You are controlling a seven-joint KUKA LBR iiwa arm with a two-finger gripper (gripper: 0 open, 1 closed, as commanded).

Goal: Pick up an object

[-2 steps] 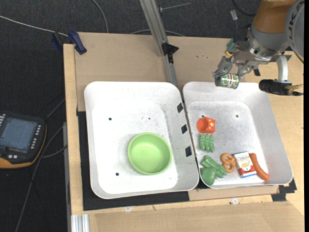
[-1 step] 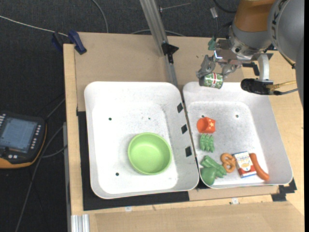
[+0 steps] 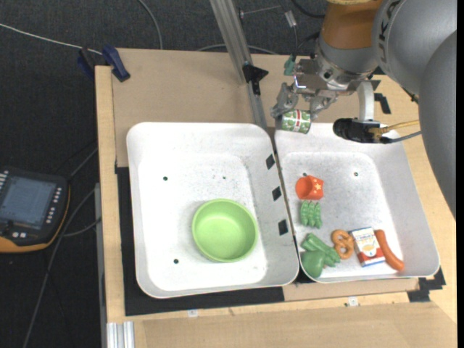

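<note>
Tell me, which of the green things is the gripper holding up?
The small green can, between the gripper's fingers above the right bin's far edge. The green bowl sits in the left bin; the other green pieces lie in the right bin.

A single fixed camera looks down at a slant from above the bench (image 3: pixel 181 85), far enough back to take in both white bins. The left bin (image 3: pixel 145 194) sits near the middle of the picture, with the right bin (image 3: pixel 406 194) just beside it toward the right edge. Beyond the left bin's far rim, bench top and dark floor (image 3: pixel 51 20) fill the top of the view.
</note>
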